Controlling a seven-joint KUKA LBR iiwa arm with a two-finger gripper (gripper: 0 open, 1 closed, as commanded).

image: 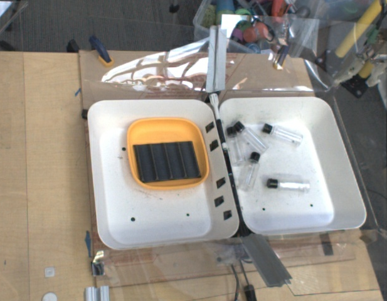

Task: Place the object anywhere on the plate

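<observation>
The left bin [111, 218] holds an orange plate [167, 128] slightly toward ten o'clock of its centre; a black ribbed tray [167, 162] lies on the plate; the right bin [318, 199] holds four clear black-capped vials: one [246, 137] at ten o'clock, one [282, 133] at twelve, one [251, 168] at nine, one [287, 184] near centre; all lie apart from the plate.

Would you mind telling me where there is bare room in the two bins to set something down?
In the left bin, bare floor runs in front of the orange plate and along its left side. In the right bin, the front and right edge lie free. The clear vials crowd the right bin's upper left, by the divider.
</observation>
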